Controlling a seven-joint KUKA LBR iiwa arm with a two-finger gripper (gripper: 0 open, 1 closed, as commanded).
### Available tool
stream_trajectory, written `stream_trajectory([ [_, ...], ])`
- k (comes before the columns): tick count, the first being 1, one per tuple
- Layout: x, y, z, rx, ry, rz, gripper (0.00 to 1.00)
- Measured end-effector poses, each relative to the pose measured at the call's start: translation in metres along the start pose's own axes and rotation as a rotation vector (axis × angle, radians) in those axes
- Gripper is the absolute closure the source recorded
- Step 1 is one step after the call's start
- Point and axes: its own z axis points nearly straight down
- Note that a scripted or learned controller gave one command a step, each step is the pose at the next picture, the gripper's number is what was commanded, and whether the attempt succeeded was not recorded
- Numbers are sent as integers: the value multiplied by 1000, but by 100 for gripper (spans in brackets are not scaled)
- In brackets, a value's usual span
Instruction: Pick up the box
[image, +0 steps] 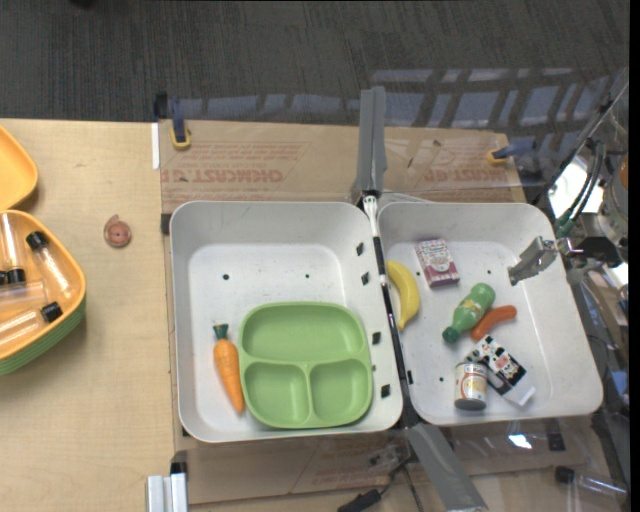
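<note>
Right bin (560, 395): box (436, 262) lies near the back wall, bare floor on its left, right and behind. Banana (403, 292) sits just beside its front-left corner, along the divider. Green bottle (470, 311) and a small orange piece (494, 320) lie near, front-right. Can (470, 385) and a black-and-white pack (500, 366) well apart, toward the front wall. Gripper (532, 261) hangs over open floor at the bin's right side.
</note>
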Motion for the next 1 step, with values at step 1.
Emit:
stream_trajectory([
  [1, 27, 58, 102, 1, 1, 196, 0],
])
